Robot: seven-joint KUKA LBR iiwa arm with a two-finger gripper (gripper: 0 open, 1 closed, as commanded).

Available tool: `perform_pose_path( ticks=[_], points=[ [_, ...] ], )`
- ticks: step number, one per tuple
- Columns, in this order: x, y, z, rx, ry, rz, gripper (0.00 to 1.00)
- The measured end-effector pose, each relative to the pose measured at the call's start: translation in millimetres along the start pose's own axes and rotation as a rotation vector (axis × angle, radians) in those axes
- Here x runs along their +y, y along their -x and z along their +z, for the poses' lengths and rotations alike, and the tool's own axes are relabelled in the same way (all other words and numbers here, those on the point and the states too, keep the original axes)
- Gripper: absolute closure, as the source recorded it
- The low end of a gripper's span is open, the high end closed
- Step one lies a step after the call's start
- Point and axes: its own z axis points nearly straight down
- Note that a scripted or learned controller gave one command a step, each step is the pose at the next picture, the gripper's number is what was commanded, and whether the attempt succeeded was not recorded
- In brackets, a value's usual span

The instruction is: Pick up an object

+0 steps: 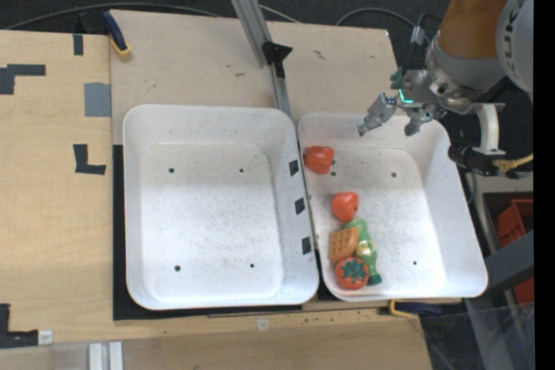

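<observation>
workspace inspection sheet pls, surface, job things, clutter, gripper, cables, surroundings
surface: wooden bench bearing left bin and right bin, side by side
job's things: four toy foods in the right bin's left part: red pepper, red strawberry, waffle, tomato
clutter: blue and yellow clamp, grey and black tape patches
grippers: gripper open above the right bin's far edge, holding nothing
cables: black cable behind the bench
surroundings: slanted metal pole, dark floor
</observation>
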Motion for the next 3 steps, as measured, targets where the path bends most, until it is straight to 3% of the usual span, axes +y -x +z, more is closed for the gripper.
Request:
perform_pose_path(
  ticks=[1,3],
  points=[
    [1,0,-3,-0.001,0.005,-0.001,0.0],
    [4,-2,105,-0.002,-0.001,0.0,0.0]
  ],
)
